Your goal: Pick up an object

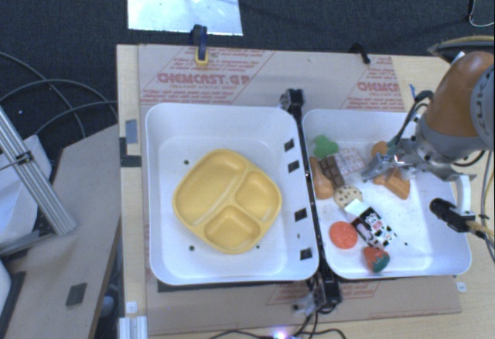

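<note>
Here, a tabletop (255,70) covered with printed cardboard carries two shallow white bins side by side. The left white bin (166,128) holds a yellow plastic divided plate (226,200) near its middle. The right white bin (441,248) holds small toy foods: a green leafy piece (325,147) at the far left, a brown chocolate-bar block (332,172), an orange bread-like piece (396,184), a tan cookie (347,195), a black-and-white spotted block (373,227), a round red-orange tomato (343,234) and a strawberry (376,258) at the near edge. The grey arm with its orange band (460,101) reaches in from the right. Its jaws hang low over the bin's far side, just beside the orange bread-like piece; whether they are apart or together cannot be told.
</note>
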